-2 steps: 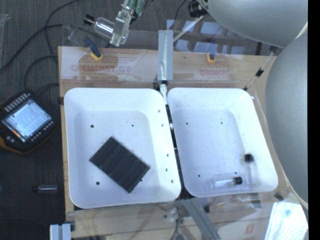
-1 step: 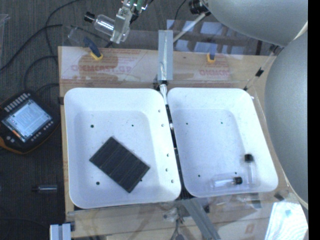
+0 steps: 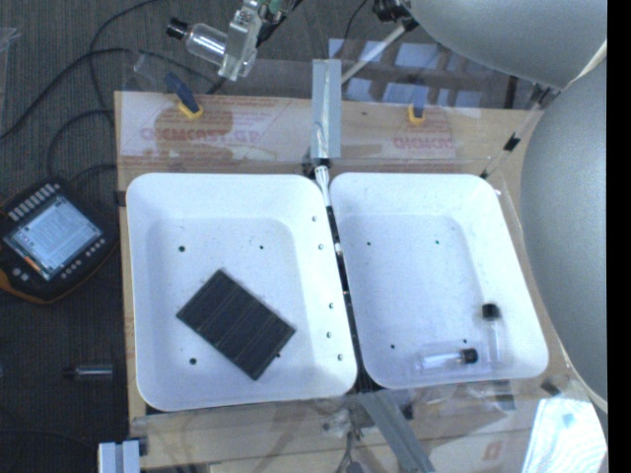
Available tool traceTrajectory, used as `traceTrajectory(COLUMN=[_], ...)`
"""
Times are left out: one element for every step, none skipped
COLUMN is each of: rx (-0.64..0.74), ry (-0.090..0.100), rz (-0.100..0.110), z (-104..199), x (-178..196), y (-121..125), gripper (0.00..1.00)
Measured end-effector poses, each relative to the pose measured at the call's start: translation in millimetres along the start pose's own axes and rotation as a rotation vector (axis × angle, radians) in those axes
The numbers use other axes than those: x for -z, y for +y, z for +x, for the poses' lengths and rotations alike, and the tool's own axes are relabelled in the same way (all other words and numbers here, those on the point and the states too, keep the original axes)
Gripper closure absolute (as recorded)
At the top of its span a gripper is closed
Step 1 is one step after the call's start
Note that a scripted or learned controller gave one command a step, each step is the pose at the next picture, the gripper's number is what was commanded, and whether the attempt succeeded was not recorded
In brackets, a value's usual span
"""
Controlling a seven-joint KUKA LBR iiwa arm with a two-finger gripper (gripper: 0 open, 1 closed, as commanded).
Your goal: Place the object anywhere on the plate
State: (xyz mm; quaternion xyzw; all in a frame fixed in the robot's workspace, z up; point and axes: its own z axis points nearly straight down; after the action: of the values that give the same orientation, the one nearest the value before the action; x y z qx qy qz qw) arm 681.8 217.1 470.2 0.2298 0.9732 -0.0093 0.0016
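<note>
We see two shallow white bins side by side on the bench: left bin (image 3: pixel 148 264) and right bin (image 3: pixel 513 264), rims touching along a dark centre seam. In the left bin a dark ribbed square plate (image 3: pixel 237 324) lies flat, turned diamond-wise, toward the lower middle of the floor, w/ bare white floor all around it. The task objs sit in the right bin's lower-right corner: a clear tube w/ a black cap (image 3: pixel 449 359) lying on its side near the front wall, and a second clear tube w/ black cap (image 3: pixel 490 331) just beside it, pointing up the bin along the right wall; they nearly meet at the corner. Both are well apart from the plate, w/ the two inner bin walls between them. The grey arm (image 3: pixel 532 28) bulks over the upper right and right edge, above the bench, overlapping the right bin's far side. Gripper: we can't tell its state, it isn't discernible here. Behind the bins, a cardboard backing w/ two clips, yellow-blue on left (image 3: pixel 184 101) and yellow on right (image 3: pixel 418 115), plus an upright metal bracket (image 3: pixel 326 106) at the seam. Upper left, a small camera-like device (image 3: pixel 229 39) on a mount. Left of the bench on dark floor, a teach pendant (image 3: pixel 47 239) w/ cable.
</note>
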Motion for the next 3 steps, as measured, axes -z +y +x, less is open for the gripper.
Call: traceTrajectory(rx=[-0.001,-0.002,-0.003], ry=[-0.001,-0.003,-0.005], rz=[0.002,0.004,0.005], z=[-1,-3,-4], x=[7,14,21], y=[1,3,4], gripper=[1.0,1.0,1.0])
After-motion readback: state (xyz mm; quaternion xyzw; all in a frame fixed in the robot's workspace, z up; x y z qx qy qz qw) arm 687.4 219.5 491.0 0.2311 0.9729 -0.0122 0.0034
